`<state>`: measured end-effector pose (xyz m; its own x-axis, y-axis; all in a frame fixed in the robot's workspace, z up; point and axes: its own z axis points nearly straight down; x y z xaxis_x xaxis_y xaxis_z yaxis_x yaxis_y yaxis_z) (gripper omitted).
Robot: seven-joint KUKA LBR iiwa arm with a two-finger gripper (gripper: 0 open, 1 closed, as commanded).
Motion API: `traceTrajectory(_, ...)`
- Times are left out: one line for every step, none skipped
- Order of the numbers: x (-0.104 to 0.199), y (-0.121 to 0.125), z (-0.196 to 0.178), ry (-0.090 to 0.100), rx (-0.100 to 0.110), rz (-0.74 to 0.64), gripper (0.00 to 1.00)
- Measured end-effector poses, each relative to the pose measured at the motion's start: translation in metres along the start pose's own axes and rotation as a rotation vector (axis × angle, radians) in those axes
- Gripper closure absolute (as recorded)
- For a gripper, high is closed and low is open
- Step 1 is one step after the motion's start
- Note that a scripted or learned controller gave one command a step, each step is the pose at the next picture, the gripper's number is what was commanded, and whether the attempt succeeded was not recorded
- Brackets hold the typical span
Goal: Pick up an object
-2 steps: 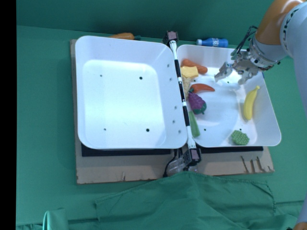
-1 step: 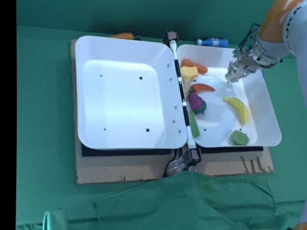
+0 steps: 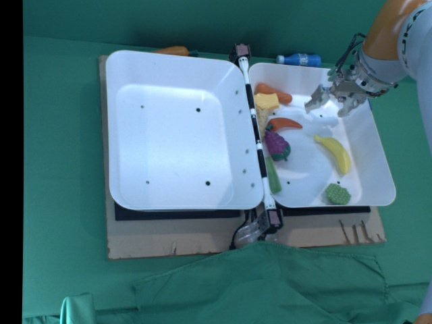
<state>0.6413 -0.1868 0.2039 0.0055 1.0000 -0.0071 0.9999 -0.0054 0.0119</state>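
Above the far end of the right shallow white plastic bin (image 3: 378, 174), the two-finger metal gripper (image 3: 333, 104) hangs spread wide, empty, near a curved yellow toy banana (image 3: 335, 152).

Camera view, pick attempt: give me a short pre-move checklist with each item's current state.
1. Gripper over the right bin: ok.
2. Fingers open, nothing between them: ok.
3. Target directly under gripper: not ok, bare floor there.
4. Banana lying free, apart from neighbours: ok.
5. Carrot and purple grapes crowd the divider wall: not ok for an easy grasp.
6. Gripper height above the floor: cannot tell.
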Motion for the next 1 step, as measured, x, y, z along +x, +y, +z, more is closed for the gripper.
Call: traceTrajectory(-0.0014,0.0017,-0.0139,-0.003,-0.008,0.003,1.00)
